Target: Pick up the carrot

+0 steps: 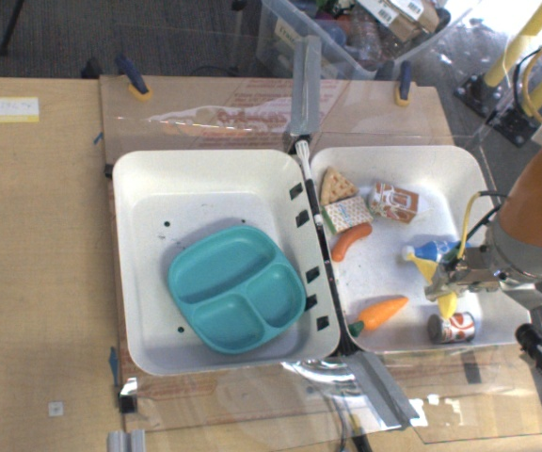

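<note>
Orange carrot [380,313] lay in the right bin [469,172], just left of and below the fingers [450,288], untouched. Their state I couldn't tell. Approach stage; next, shift left over it and descend.

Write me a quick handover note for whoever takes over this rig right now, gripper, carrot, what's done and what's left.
Gripper: over the right side of the right bin, among the blue and yellow item and the small can. Nothing seen between its fingers; open or shut cannot be told from this view.
Carrot: lying in the right bin near its front edge, to the left of the gripper, apart from it, with its green end toward the divider.
Also there: sausage further back. Teal tray sits in the left bin.
Done: arm is in the bin.
Left: move to the carrot, grasp, lift.
</note>
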Available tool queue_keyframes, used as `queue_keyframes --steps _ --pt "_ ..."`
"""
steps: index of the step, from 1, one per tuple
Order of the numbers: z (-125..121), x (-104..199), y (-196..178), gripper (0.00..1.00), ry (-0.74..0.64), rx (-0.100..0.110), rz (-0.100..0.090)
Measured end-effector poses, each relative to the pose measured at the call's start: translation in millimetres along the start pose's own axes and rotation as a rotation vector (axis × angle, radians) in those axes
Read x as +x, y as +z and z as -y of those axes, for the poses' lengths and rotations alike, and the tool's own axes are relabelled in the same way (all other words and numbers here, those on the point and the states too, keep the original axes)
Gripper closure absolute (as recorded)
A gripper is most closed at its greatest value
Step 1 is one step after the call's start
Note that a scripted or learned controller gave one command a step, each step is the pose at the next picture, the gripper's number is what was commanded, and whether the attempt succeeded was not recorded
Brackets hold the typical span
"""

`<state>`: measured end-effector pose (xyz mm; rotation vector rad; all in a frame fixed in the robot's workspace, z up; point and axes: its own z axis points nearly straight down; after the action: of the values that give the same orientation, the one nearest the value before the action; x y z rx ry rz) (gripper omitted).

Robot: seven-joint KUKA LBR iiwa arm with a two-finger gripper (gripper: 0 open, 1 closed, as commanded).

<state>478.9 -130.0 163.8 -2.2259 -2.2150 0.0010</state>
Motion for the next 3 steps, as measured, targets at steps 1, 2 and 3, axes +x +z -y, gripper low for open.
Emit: queue_keyframes --steps 1,2,3 --pt "0 107 -21 1.0 0.029 -0.001 0.0" --pt "0 135 -20 1.0 0.278 -0.001 0.0" --pt "0 76 -26 1.0 -0.273 0.0 0.0"
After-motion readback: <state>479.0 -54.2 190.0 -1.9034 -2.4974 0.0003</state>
